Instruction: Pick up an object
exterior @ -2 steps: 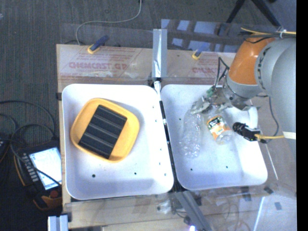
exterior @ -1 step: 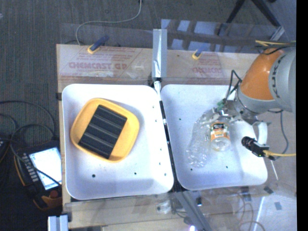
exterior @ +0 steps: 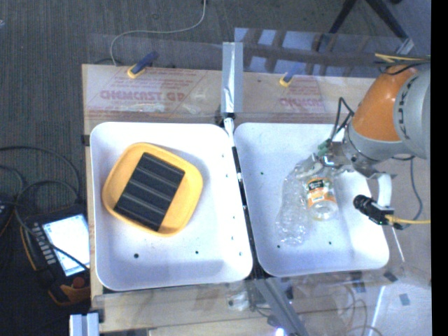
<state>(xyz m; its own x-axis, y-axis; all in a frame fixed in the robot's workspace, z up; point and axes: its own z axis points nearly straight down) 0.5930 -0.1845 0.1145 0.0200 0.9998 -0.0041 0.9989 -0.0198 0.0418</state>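
I see the clear plastic bottle (exterior: 308, 198) lying in the right bin (exterior: 364, 254), directly below the gripper (exterior: 329, 161), whose grip state I cannot tell from this view.

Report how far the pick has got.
Done: the arm has reached over the right bin, its gripper low at the clear plastic bottle. In hand: nothing shows between the fingers; the bottle lies in the bin. Left: grasp and lift. The yellow sponge sits untouched in the left bin.
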